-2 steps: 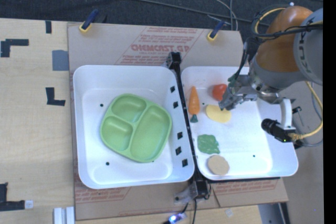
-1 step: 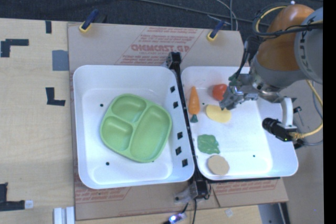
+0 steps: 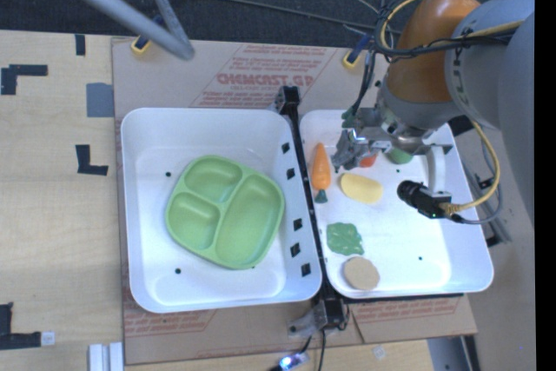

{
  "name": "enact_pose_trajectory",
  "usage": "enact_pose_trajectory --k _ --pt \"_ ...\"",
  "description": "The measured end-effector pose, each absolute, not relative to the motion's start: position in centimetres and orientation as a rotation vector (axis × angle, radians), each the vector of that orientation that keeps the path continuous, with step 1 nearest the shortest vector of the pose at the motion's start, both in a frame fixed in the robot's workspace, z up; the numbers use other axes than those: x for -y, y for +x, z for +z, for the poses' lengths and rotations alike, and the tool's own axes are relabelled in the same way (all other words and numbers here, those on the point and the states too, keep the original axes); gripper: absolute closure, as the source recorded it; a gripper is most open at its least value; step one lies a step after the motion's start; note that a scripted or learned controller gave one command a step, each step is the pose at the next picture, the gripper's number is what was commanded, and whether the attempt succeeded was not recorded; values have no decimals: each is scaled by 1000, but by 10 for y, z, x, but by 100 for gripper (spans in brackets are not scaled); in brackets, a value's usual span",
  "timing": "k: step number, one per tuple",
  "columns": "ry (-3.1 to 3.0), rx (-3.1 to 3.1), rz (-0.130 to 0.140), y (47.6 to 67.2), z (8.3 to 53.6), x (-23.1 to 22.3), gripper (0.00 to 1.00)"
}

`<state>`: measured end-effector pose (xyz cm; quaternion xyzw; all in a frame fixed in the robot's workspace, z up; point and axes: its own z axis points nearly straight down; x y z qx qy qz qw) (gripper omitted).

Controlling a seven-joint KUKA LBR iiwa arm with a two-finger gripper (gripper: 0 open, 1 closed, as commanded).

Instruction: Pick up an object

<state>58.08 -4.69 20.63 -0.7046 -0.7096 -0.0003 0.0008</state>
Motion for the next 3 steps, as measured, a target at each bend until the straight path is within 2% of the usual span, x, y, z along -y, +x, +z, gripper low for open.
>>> enact_pose_trajectory --k 2,3 --pt "-2213 2228 0 590 216 -53 100" --pt "-2215 2228 -2 615 222 -98 100"
